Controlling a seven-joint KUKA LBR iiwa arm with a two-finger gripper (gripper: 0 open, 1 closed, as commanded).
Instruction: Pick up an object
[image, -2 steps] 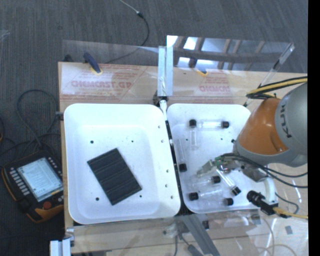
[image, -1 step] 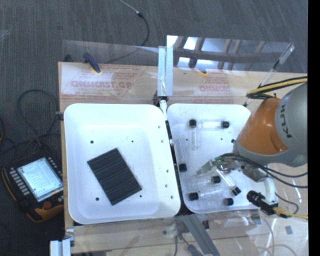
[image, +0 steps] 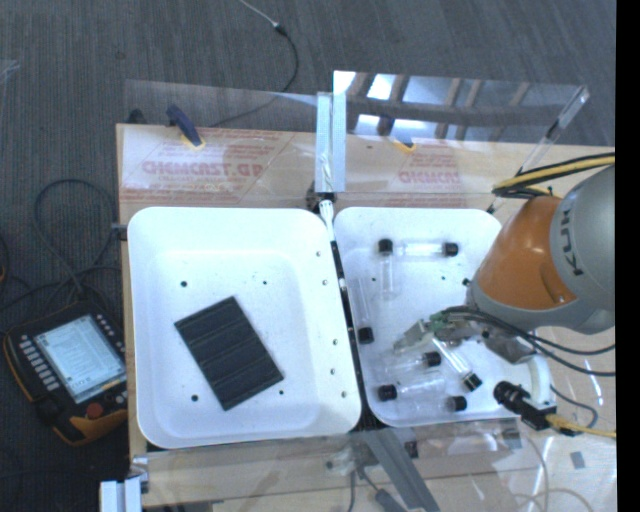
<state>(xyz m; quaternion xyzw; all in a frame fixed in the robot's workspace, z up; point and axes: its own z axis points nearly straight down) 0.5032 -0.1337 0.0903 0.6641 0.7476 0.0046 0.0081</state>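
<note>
**Arm over the right bin of clear tubes**

Red lettering on the clear sheet behind the bins is mirrored and unreadable; a partial "KU" shows on the arm (image: 560, 260).

The right bin (image: 480, 225) holds several clear tubes with black caps. 1 tube (image: 416, 246) lies horizontally near the bin's top. A cluster of tubes (image: 425, 372) lies at mixed angles at lower centre, just below and beside the gripper (image: 445, 325). I cannot tell the claw's state.

The left bin (image: 150, 260) holds a dark ribbed slab (image: 228, 352), its long axis diagonal from upper left to lower right.

Black ribbed slab (image: 228, 352) flat, diagonal, left bin; clear black-capped tubes (image: 418, 247) scattered, right bin.
</note>
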